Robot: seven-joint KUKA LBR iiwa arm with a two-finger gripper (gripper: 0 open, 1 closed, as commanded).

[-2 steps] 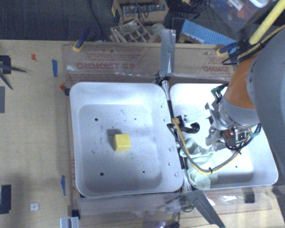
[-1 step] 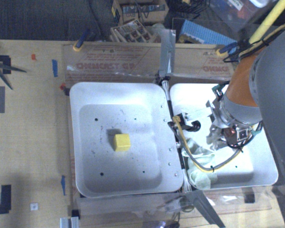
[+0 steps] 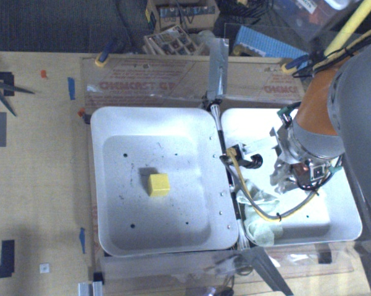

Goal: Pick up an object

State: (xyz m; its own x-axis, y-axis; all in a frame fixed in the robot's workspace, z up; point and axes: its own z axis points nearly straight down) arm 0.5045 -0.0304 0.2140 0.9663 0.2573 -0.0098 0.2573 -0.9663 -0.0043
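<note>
Yellow foam cube (image 3: 159, 184) sits mid-floor in left white plastic bin (image 3: 111, 128) | my pincer (image 3: 288, 176) hangs over right bin (image 3: 349, 227), well apart; its state I cannot tell | I'd cross over, centre above cube, descend straight.

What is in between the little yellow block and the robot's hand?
In the camera view, bare bin floor, then the raised rims where both white bins meet, separate the small yellow cube from the gripper.
</note>
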